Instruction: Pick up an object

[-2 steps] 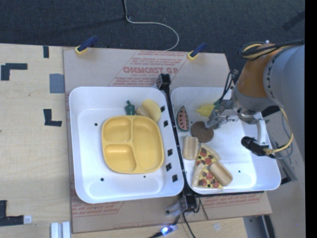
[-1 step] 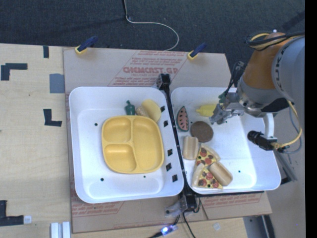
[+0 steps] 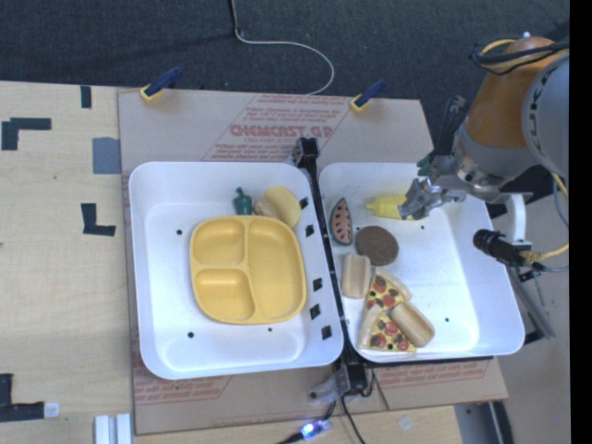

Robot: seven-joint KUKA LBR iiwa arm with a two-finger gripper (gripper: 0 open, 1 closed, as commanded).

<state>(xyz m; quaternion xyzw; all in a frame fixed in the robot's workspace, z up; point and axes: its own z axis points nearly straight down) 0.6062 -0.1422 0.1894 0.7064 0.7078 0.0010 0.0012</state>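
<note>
A: Camera view shows the gripper (image 3: 413, 203) low at a yellow toy (image 3: 387, 206) in the right bin (image 3: 481, 289). Is it closed?

B: I cannot tell. It should center over the toy first, then lift straight.

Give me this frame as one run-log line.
tool: right bin, at yellow item | grasp: unconfirmed | yellow tray: left bin

Bright, even overhead light; white bins (image 3: 148, 276) nearly blown out w/ soft shadows. Pic's low-res, slightly soft. Small blue-white glare at the bottom edge.
</note>
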